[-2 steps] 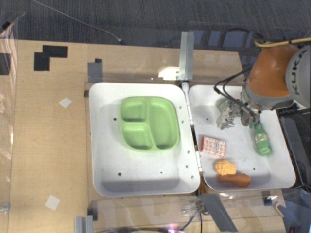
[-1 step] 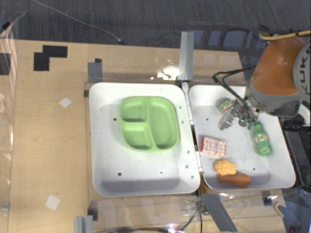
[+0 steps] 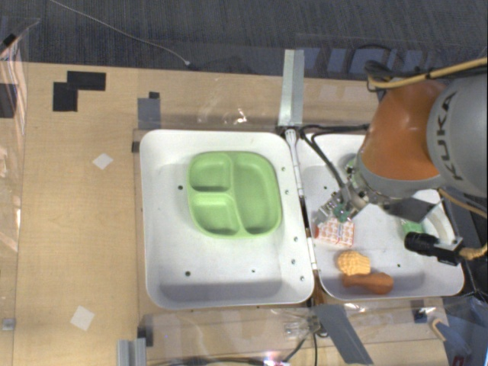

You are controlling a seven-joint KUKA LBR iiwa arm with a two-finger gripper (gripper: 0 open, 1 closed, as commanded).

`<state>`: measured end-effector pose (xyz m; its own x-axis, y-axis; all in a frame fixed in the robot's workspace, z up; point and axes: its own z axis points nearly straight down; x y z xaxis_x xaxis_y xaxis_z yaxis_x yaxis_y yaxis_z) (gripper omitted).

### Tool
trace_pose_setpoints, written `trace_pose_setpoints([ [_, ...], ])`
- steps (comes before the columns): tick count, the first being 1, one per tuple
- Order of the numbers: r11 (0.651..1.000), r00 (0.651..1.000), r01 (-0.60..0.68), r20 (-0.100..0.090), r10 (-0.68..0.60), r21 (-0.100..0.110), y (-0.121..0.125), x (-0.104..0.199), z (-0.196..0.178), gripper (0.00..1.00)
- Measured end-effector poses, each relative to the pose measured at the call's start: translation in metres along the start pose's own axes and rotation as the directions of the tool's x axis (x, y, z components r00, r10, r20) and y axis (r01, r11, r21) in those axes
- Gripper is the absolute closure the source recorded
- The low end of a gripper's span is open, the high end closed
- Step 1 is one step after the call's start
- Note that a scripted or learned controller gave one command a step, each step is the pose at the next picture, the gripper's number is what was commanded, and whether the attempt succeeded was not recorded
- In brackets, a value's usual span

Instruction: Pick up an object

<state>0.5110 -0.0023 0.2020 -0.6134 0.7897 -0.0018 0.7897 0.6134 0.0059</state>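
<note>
Bench [image 3: 69,227], arm [image 3: 457,139] marked "KUKA", prob.

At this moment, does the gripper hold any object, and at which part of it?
It cannot be told. The gripper hangs low over the red-and-white packet in the right bin, near its upper edge, but no grasp shows.

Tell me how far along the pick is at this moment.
Done: the gripper has reached into the right bin, low over the red-and-white packet. In hand: nothing visibly lifted; whether the fingers grip the packet cannot be told. Left: grasp and raise an object. The yellow piece and brown piece lie untouched; the green tray sits in the left bin.
</note>
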Motion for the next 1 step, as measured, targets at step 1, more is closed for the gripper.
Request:
trace_pose_setpoints([
  [1,0.858,0.858,-0.514,0.0,0.514,0.002,0.0271,0.0649,-0.0004,1.0],
])
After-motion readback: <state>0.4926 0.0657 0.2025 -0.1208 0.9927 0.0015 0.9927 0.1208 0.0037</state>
